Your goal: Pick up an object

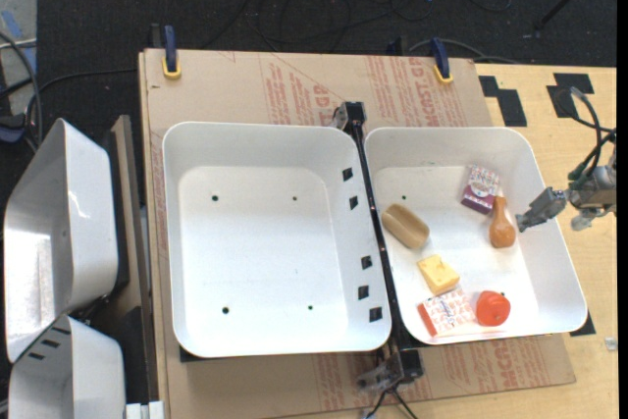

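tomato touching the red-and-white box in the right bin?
Touching. The camera view shows the red tomato lying against the right end of the red-and-white box, no white bin floor between them.

We see two white bins. The right one holds a tan bread roll, a yellow block, a red tomato, an orange gourd and a purple packet.

Right bin holds a bread roll, cheese wedge, tomato, squash and two packets.
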`<state>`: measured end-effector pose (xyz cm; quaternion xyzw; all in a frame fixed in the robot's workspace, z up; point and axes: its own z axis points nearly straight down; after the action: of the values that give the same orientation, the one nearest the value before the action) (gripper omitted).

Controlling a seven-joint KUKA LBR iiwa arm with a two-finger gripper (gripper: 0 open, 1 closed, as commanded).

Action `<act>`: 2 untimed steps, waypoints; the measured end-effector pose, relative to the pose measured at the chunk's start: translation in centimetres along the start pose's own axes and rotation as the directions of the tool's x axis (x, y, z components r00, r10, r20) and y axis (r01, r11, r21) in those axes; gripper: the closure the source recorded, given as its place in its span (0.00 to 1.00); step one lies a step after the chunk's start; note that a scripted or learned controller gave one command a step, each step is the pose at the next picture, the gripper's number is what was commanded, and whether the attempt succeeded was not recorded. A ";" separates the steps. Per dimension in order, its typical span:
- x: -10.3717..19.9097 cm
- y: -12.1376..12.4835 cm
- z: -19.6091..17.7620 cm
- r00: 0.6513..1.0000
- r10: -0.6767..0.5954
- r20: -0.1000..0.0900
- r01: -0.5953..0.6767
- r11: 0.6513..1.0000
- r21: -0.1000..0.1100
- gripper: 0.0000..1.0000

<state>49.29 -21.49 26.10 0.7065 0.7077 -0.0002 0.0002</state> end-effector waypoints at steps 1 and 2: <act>-0.6 6.6 15.9 1.000 -0.005 -0.002 0.005 1.000 0.004 0.00; -0.7 6.6 14.0 1.000 -0.002 0.001 0.002 1.000 -0.002 1.00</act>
<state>55.85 -22.19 12.15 0.7059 0.7083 0.0003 0.0011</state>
